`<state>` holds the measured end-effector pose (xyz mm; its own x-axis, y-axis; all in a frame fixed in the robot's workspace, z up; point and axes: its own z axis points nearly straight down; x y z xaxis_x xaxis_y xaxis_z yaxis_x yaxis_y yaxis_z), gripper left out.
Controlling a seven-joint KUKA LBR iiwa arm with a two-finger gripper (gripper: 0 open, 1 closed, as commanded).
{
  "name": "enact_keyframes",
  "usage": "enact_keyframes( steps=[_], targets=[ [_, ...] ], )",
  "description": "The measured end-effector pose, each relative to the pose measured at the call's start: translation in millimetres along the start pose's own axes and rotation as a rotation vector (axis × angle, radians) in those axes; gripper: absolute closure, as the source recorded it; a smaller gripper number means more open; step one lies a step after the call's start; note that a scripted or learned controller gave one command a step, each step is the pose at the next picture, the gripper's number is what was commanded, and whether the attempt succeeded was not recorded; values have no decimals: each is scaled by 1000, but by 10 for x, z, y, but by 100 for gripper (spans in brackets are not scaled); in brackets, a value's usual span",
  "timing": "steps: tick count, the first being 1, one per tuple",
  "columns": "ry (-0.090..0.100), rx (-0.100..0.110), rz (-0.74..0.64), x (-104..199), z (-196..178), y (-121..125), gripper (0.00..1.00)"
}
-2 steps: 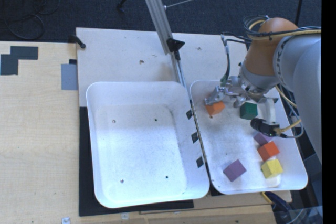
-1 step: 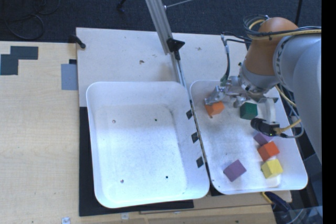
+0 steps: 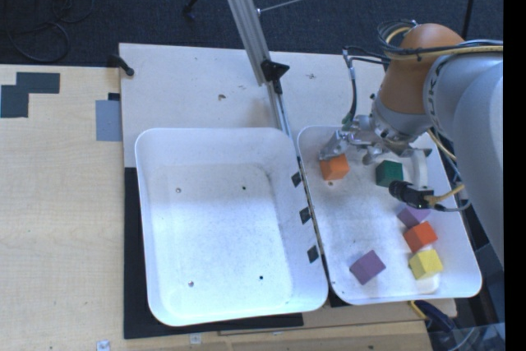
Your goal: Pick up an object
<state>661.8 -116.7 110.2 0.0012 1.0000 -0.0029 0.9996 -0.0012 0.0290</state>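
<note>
Gripper (image 3: 339,150) sits low over the orange cube (image 3: 334,168) at the far-left of the right bin (image 3: 394,292) — grip state: can't tell from this angle. Cube looks just beneath it, not visibly held. Centre on the cube before lifting — green block (image 3: 389,172) sits near, keep clear.

You have six small blocks in the right white bin (image 3: 460,279): an orange cube (image 3: 334,168) near its upper left, a dark green cube (image 3: 389,173) just right of it, a purple block (image 3: 367,266), a yellow cube (image 3: 426,263), an orange-red cube (image 3: 420,235) and a pale purple block (image 3: 409,216).
</note>
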Motion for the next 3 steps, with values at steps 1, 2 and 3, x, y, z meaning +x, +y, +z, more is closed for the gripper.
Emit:
enact_keyframes(
  steps=[1,2,3],
  targets=[
    [3,-1,-4,151,51,-35,0],
    [3,32,-2,133,92,-134,100],
    [10,55,1,-130,180,0,100]
  ],
)
